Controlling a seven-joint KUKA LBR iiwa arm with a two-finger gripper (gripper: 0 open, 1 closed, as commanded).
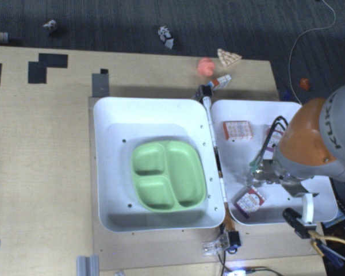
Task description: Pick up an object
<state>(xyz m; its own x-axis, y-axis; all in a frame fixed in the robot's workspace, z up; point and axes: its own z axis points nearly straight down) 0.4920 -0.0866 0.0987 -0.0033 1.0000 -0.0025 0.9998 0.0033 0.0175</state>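
Small red-and-white packet (250, 200) lying flat near the front wall of the right bin (287, 109), toward 7 o'clock of that bin's floor. Just beside it, at about 1 o'clock from the packet, gripper (259, 174) low over the bin floor, close to the packet but not seen closed around it. State of the jaws: cannot tell, hidden under wrist and cabling. At 12 o'clock in the same bin, an orange-printed card (237, 130) lying flat, well apart. In the left bin (103, 154), a green divided tray (168, 175) resting centrally. Judged progress: approach made, nothing lifted yet; grasp and raise still to come.
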